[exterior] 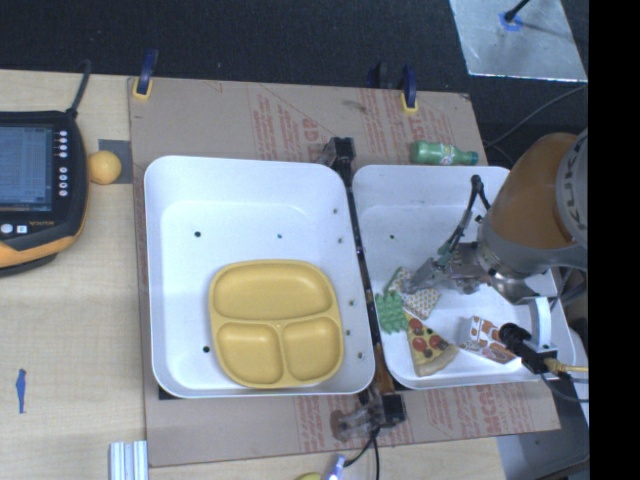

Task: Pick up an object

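Observation:
The right bin (400,203) holds several small items near its front. A green leafy piece (390,312) lies by the left wall, with a pale checkered piece (420,299) next to it. A pizza slice (431,347) lies toward the front wall, and a red and white packet (484,337) sits to its right. My gripper (424,273) is low over the bin, just above the checkered piece, and the arm (535,208) reaches in from the right. Nothing shows as lifted.
The left bin (180,228) holds a yellow divided plate (275,321). A green bottle (443,153) lies on the cardboard behind the right bin. A control pendant (35,190) and a yellow ball (103,166) sit on the bench at the left.

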### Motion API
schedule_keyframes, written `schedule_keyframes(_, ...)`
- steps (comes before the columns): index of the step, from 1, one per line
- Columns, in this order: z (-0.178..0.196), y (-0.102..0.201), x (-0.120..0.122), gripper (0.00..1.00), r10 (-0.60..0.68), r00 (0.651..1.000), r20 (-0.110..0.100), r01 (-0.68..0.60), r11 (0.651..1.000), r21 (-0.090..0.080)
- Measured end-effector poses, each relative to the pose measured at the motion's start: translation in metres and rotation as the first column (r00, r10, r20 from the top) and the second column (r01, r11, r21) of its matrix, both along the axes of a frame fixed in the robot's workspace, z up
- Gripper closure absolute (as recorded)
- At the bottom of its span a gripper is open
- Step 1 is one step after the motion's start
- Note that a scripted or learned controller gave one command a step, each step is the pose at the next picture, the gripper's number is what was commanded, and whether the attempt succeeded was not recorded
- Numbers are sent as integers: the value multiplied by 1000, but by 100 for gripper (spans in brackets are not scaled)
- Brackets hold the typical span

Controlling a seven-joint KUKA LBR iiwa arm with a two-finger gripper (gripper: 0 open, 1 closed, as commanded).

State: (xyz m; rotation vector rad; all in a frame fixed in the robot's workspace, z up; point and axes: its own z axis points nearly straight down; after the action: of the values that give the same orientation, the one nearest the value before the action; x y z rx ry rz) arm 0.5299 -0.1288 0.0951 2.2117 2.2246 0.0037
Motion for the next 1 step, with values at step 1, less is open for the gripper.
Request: schedule_keyframes(1,-3,-14,125,0,-2,1000,-6,2,1000,2)
